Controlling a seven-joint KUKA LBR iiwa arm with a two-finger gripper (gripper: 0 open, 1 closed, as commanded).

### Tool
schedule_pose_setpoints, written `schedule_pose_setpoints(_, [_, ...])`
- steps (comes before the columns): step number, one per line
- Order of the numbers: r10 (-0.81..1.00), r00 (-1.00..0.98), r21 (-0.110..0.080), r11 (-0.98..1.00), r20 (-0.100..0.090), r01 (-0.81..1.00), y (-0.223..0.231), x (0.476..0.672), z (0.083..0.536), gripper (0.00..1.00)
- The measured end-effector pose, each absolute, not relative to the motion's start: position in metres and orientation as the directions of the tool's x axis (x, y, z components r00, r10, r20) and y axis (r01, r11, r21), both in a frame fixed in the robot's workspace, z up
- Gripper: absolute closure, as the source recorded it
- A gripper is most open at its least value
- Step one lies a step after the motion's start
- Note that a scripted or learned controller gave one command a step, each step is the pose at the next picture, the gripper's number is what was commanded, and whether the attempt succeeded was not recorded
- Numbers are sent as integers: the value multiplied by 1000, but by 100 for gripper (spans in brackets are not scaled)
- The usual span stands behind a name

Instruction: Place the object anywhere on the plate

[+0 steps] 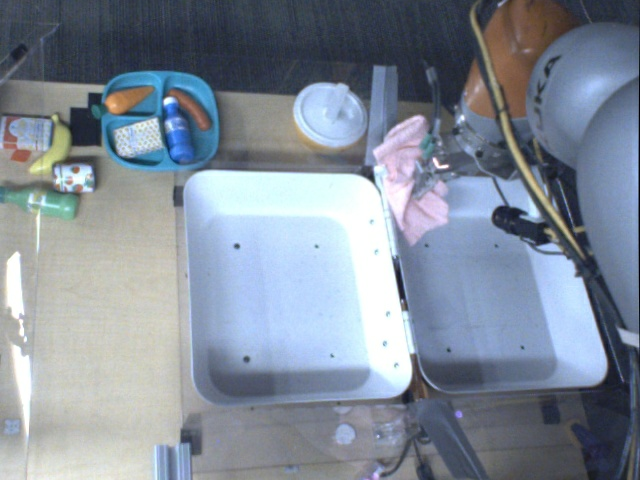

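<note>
One teal, sectioned plastic plate [211,133] sits on the wooden counter [100,298], far left of the jaws and slightly behind them. Toy food already crowds its compartments, so a drop over its middle is likely safest. The wide white left bin [290,298] lies between, its raised rim the edge to clear. A white-lidded round tub [330,116] stands just left of the jaws, near the straight path. The crumpled pink cloth [412,193] drapes over the wall between the bins, touching the jaws [437,163] and hanging below them. I cannot tell whether they are open or closed. Lifting high first should keep the trailing cloth from snagging. The white right bin [500,308] offers open room below.
</note>
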State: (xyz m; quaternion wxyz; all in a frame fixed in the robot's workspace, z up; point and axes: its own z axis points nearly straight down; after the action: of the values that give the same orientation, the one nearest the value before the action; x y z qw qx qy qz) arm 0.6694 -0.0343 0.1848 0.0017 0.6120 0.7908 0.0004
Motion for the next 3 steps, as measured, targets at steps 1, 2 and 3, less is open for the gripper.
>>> schedule_pose_setpoints(1, [966,-260,4,260,-2,966,-32,671,225,100])
schedule_pose_setpoints(2, [784,-620,3,620,-2,784,15,658,231,100])
schedule_pose_setpoints(3, [479,-878,4,878,-4,479,69,660,238,100])
